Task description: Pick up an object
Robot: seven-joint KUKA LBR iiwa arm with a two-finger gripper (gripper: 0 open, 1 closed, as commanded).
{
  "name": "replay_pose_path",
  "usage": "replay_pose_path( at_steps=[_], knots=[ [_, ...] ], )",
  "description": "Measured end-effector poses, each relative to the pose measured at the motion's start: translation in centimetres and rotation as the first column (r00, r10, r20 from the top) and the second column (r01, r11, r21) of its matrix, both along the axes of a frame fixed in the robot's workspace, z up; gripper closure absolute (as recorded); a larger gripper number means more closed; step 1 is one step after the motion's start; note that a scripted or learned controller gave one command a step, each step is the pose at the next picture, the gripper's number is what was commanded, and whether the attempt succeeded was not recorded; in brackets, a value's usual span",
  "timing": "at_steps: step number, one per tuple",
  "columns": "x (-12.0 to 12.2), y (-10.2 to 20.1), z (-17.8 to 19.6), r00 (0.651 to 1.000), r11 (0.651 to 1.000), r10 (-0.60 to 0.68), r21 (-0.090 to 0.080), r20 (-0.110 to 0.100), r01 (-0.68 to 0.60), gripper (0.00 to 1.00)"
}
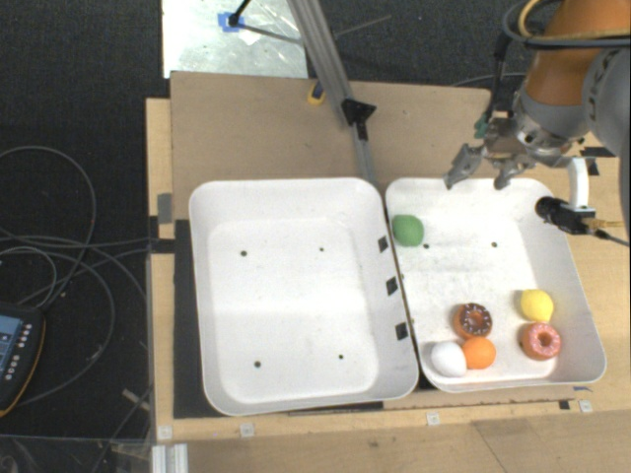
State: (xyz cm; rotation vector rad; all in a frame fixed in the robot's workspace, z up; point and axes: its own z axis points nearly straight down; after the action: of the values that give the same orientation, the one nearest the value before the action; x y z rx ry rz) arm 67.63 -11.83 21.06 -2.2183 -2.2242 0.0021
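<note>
While the gripper (pixel 480 177) is hovering over the right bin's (pixel 577 294) far rim with fingers spread and holding nothing, the green ball (pixel 408 230), nearest object, is sitting toward its seven o'clock.

A tan bench top (pixel 266 131) is taken as the landmark. Beyond its far edge, a pale floor panel (pixel 212 28) marked with blue tape (pixel 230 21) is seen. Black cables (pixel 59 235) and a handheld pendant (pixel 15 348) are found to its left.
</note>
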Motion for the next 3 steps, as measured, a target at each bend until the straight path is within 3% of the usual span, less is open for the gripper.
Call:
replay_pose_path(
  at_steps=[2,3],
  knots=[
    [1.3,1.1,-11.2,1.0,1.0,0.004,0.001,-0.004,-0.004,0.0],
    [1.5,1.1,-9.8,1.0,1.0,0.007,-0.001,0.002,-0.007,1.0]
  ],
)
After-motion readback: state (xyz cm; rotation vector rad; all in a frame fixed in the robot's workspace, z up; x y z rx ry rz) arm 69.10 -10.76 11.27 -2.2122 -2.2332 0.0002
